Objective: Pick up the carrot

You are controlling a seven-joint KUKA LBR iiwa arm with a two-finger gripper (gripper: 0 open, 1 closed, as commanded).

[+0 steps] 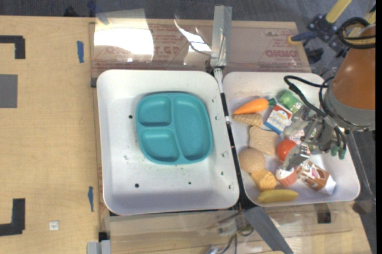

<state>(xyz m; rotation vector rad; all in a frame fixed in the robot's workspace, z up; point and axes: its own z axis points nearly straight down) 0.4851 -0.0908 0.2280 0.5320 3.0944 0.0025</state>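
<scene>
Arm [357,82] enters from the right, orange band above the wrist, and leans over the right bin [349,178]. Gripper [296,154] sits low among the food items near the middle of that bin, cables and fittings crowding around it; whether it is spread or pressed together cannot be told from this view. Carrot [251,106] lies in the upper left part of the right bin, close to the divider [222,104] between the bins, long axis roughly level, thick end toward the right where a bit of green top meets it. It is up and to the left of the gripper, apart from it, with a blue-and-white packet [278,119] and a tan cracker [261,140] between the two. A red tomato-like piece [285,149] sits just beside the gripper on its left. Lower down: a round tan piece [252,159], an orange-tan snack [265,178], a yellow banana-like piece [278,195] near the front wall, and a brown-and-white carton [312,177]. A green item [290,98] lies right of the carrot. Left bin [113,145] holds a teal divided plate [175,127], three compartments. Carrot is not between the fingers.
</scene>
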